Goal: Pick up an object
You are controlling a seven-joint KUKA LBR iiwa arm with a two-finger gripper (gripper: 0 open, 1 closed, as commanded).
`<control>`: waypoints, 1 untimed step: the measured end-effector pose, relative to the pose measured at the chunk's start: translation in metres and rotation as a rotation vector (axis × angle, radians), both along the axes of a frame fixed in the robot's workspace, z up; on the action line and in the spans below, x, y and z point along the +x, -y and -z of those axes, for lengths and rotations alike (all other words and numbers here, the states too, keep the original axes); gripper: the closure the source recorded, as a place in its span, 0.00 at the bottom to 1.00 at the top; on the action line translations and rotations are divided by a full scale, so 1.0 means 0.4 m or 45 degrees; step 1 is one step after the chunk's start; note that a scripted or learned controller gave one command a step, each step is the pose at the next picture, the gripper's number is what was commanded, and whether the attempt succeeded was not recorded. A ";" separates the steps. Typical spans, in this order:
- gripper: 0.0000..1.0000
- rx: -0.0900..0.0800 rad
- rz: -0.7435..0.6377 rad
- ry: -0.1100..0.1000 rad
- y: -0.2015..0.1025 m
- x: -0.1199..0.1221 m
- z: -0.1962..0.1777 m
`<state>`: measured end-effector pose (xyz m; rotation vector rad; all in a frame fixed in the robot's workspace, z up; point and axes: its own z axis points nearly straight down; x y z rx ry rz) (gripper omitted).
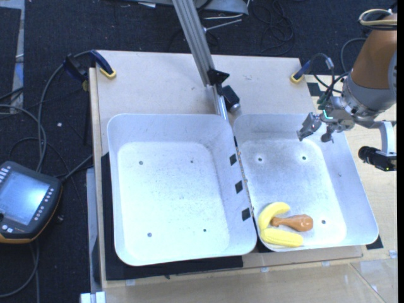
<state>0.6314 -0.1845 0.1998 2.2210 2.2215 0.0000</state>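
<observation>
1. Grey and orange-banded, the arm (372, 68) is seen reaching in from the right, with the tool (317, 130) held over the far right part of the right bin (353, 188).
2. The tool's two fingers are seen spread apart, and nothing is gripped between them.
3. Well apart from the tool, at the near edge of the right bin, two yellow bananas (273, 214) and a brown drumstick-shaped toy (295, 222) are found lying together, touching.
4. The left bin (126, 169) is set just beside the right one on the desk (164, 81).
5. A handheld pendant (22, 201) is seen on the floor to the left.
</observation>
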 end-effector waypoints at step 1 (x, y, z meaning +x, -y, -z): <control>0.00 0.000 0.000 0.000 0.000 0.000 0.000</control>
